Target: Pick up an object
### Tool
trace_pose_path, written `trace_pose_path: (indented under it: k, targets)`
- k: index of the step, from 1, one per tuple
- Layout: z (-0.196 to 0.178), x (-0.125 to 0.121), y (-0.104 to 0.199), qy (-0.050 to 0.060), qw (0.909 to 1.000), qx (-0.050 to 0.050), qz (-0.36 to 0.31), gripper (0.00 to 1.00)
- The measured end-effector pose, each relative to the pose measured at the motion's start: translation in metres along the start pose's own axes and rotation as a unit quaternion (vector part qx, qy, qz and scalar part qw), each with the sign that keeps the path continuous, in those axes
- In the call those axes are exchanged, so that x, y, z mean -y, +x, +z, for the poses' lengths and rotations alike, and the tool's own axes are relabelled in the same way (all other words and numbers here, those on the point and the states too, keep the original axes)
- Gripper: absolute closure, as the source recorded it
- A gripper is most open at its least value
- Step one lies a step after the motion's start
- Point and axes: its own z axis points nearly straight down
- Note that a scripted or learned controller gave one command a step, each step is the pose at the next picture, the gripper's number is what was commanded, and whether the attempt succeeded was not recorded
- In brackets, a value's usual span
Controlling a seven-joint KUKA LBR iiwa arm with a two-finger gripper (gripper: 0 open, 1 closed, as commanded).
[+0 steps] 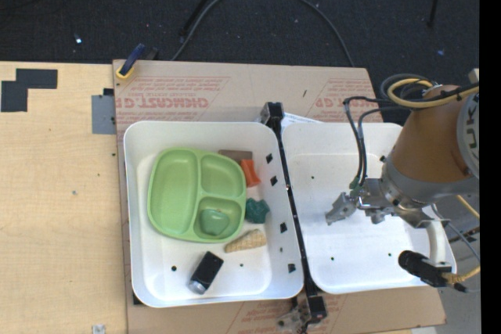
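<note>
My gripper (358,212) hangs over the right bin (337,270), near its middle, open with nothing between its fingers. The objects lie in the left bin (156,278). A green divided plate (184,188) holds a small green round piece (213,221) in its lower right compartment. An orange piece (250,171) and a brown piece (235,156) lie at the plate's upper right. A dark green lump (257,210), a tan cone (246,241) and a black block (207,271) lie below and to the right of the plate.
A black divider (285,207) runs between the two bins. The bins rest on a cardboard sheet (235,90) on the wooden bench (55,207). Cables (360,145) hang along the arm over the right bin's back.
</note>
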Motion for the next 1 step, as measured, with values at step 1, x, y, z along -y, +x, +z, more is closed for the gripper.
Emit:
trace_pose_path:
  k: [1]
  targets:
    - [-0.0702,-0.0249,0.0254,-0.007,0.9999,0.000,-0.009,0.00]
